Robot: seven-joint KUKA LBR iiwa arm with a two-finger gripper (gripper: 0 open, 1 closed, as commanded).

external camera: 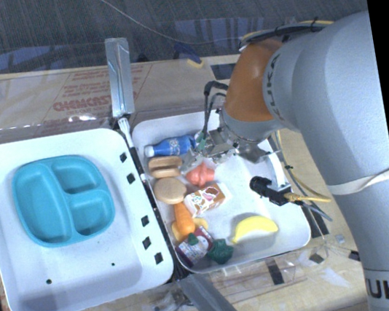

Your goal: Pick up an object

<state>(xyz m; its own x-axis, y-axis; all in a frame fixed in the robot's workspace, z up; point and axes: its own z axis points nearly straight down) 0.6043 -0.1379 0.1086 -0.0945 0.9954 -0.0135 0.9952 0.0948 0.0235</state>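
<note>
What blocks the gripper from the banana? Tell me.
Nothing visible does. The gripper is at the far end of the right bin, above the peach-coloured toy; the banana lies uncovered near the front, with bare bin floor between them.

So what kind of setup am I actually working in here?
Most likely a lab bench for robotic grasping trials, not a real kitchen. Two shallow white bins sit side by side; one holds a blue divided tray, the other toy food such as a banana. A taped cardboard sheet lies under them.
</note>
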